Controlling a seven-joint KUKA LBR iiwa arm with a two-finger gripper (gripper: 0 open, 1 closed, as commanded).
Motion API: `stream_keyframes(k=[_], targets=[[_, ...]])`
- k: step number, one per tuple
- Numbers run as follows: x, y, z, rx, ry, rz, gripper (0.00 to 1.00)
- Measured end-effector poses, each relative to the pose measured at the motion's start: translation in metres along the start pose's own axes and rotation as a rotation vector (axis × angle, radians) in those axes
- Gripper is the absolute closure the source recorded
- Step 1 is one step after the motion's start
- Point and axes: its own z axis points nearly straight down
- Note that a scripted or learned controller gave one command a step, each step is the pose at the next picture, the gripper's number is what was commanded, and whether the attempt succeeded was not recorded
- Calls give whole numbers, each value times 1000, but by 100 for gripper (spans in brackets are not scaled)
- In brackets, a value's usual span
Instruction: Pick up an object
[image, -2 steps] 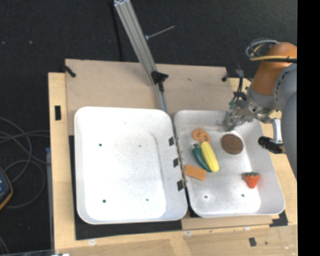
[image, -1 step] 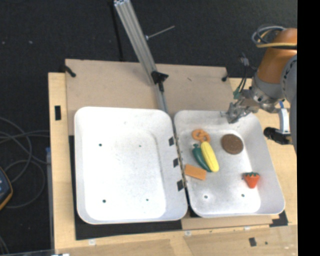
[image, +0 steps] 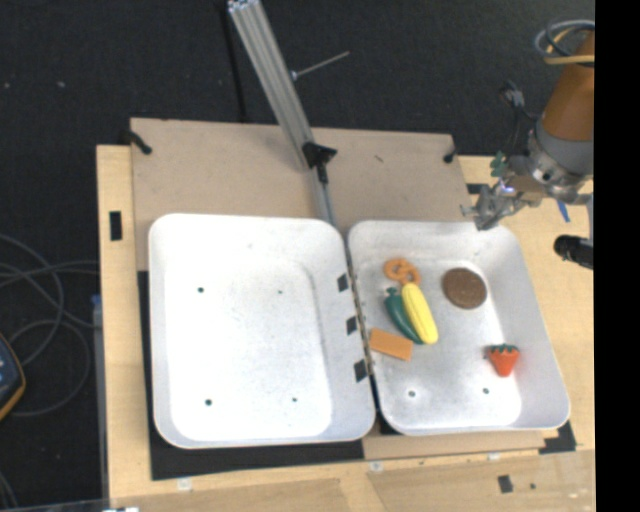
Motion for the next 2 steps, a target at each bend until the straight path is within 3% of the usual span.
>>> stream_keyframes(k=[1, 2], targets=[[-9, 6, -55, 1, 0, 0, 100], [41, -8, -40, 6, 2, -3, 100]])
